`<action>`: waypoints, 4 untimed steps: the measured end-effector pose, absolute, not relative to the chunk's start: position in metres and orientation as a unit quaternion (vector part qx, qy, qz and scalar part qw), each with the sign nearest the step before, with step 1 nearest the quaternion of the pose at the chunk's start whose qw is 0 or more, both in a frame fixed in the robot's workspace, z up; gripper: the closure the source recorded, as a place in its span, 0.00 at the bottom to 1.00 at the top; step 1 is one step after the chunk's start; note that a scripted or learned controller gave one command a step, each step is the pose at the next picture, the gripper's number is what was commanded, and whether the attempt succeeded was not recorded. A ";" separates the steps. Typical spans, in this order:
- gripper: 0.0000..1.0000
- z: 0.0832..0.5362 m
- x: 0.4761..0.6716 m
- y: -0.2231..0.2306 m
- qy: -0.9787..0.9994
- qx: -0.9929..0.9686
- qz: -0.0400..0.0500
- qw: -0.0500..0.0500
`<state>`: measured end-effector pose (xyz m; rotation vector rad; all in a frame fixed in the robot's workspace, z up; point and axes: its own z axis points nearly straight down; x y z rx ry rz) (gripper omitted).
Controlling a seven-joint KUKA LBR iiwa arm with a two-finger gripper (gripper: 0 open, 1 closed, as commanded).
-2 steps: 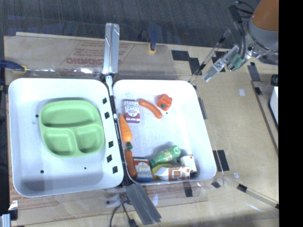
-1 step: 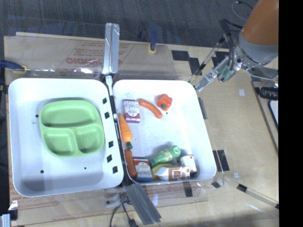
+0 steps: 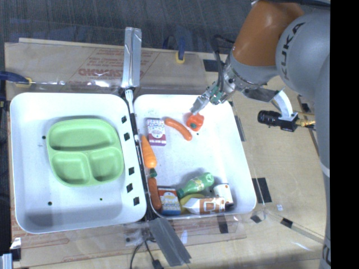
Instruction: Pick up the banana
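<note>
While gripper (image 3: 201,103) hangs by small orange item (image 3: 194,122), right bin (image 3: 224,150), its state unclear

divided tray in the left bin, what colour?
Light green. The tray shows plainly in the camera view, lying in the white left bin.

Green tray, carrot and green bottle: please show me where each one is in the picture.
Green tray (image 3: 84,134), camera view, ridge below its large upper compartment.
Carrot (image 3: 148,152), camera view, middle of its orange body.
Green bottle (image 3: 197,183), camera view, its body.
</note>
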<state>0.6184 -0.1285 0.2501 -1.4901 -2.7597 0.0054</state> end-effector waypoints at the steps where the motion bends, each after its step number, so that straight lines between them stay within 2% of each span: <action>1: 1.00 0.287 0.580 -0.211 -0.857 -0.515 0.001 0.001; 2: 1.00 0.300 0.542 -0.099 -0.865 -0.501 0.001 0.002; 3: 1.00 0.442 0.488 -0.072 -0.803 -0.596 0.001 0.000; 4: 1.00 0.318 0.581 -0.047 -0.785 -0.620 0.003 0.003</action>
